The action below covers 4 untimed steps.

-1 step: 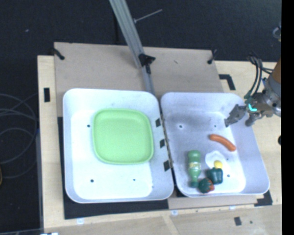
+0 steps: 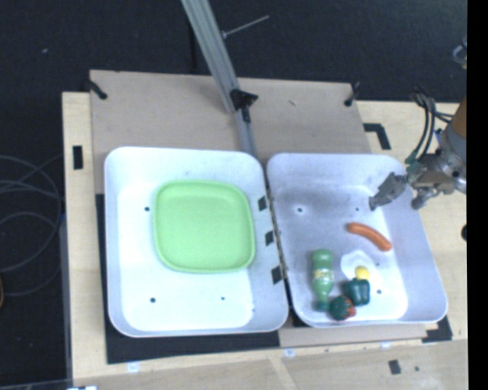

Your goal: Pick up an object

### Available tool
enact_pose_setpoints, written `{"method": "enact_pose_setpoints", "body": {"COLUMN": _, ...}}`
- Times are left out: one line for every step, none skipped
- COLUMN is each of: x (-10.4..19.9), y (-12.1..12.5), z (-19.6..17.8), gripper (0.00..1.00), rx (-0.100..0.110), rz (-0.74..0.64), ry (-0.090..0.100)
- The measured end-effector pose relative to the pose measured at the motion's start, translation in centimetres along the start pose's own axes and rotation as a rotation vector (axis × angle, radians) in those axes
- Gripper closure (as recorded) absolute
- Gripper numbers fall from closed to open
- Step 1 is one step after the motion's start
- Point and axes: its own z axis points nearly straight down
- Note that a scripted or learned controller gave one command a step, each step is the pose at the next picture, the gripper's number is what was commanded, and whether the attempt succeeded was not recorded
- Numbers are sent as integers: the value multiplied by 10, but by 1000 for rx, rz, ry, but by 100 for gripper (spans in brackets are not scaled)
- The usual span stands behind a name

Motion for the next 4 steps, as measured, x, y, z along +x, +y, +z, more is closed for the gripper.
{"method": "enact_pose_setpoints", "body": {"x": 2, "y": 3, "z": 61, "gripper": 0, "rx": 5, "rz": 1, "ry": 0}}
{"method": "enact_pose_setpoints", "body": {"x": 8, "y": 8, "z": 119, "gripper": 0, "rx": 5, "rz": 0, "ry": 1}}
{"method": "enact_pose_setpoints", "body": {"x": 7, "y": 8, "z": 146, "gripper": 0, "rx": 1, "rz": 1, "ry": -1}}
{"method": "enact_pose_setpoints", "body": {"x": 7, "y": 8, "z": 135, "gripper": 100, "rx": -2, "rz": 1, "ry": -1}}
